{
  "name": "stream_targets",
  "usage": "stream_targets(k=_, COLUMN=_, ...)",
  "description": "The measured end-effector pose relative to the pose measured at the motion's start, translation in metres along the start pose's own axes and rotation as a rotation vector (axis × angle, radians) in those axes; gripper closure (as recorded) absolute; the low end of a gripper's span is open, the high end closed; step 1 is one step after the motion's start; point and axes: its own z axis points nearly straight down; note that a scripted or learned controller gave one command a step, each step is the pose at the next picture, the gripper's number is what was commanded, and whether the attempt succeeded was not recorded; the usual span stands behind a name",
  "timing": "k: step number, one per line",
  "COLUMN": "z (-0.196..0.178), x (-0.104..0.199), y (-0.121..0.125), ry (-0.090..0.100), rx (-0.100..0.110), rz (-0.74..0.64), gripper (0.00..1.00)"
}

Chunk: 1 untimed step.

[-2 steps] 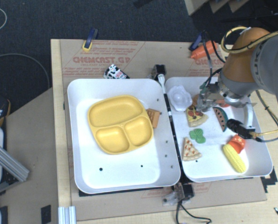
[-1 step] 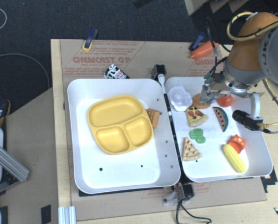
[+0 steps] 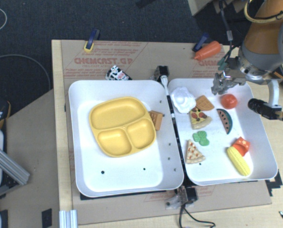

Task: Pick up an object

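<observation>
End effector (image 3: 223,86) hovers over the right bin's (image 3: 269,148) far edge, beside the tomato (image 3: 229,100); its state I cannot tell

**Count of things on the bench**

Two white bins: left bin (image 3: 84,141), right bin (image 3: 260,141). One yellow divided tray (image 3: 122,126). Two pizza slices (image 3: 199,118) (image 3: 194,153). One each: tomato (image 3: 229,100), watermelon slice (image 3: 225,120), corn cob (image 3: 239,160), green piece (image 3: 200,138).
</observation>
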Motion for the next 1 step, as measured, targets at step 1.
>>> stream_targets(k=1, z=-0.006, x=0.0002, y=0.0007, ry=0.001, rx=0.005, rz=0.0, gripper=1.0)
